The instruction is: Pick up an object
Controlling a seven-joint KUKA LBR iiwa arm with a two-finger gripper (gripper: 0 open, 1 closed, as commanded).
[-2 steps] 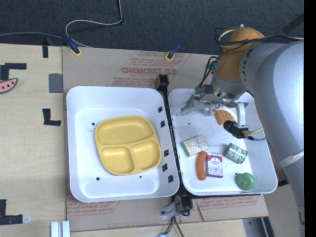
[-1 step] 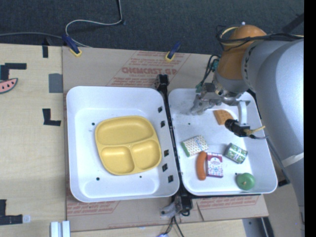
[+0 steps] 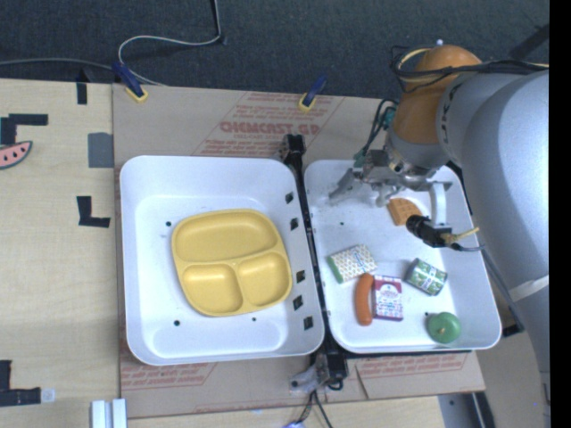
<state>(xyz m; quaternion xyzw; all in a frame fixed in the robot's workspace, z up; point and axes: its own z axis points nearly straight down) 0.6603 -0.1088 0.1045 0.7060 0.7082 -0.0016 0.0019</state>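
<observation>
Arm (image 3: pixel 500 141): grey, smooth, rounded casing with an orange band, entering from 3 o'clock and bulking over the right bin's 1 o'clock corner. Left bin (image 3: pixel 143 266): shallow white plastic, rounded corners, matte. Right bin (image 3: pixel 482 315): same make, set just beside it across a dark hinge strip. Tray (image 3: pixel 232 261): yellow, glossy moulded plastic, three compartments, lying at the centre of the left bin. Gripper (image 3: pixel 357 185): metal, angular, hanging low over the right bin toward 11 o'clock; the pincer reads as spread wide, with nothing seen between its tips. Sausage (image 3: pixel 363 299): red-orange, smooth cylinder, at 6 o'clock of the right bin. Box (image 3: pixel 352 262): pale, speckled carton, flat, near the bin's centre. Packet (image 3: pixel 387 298): red and white printed carton, touching or just beside the sausage. Can (image 3: pixel 426 276): small green-labelled tin, lying tilted, toward 4 o'clock. Apple (image 3: pixel 443 327): green, round, shiny, at 5 o'clock corner. Orange piece (image 3: pixel 403 209): small, soft-looking, at 1 o'clock, partly under the wrist. Progress, as judged: nothing is lifted; every candidate object rests on the bin floor, so approach, closure and lift all remain.
</observation>
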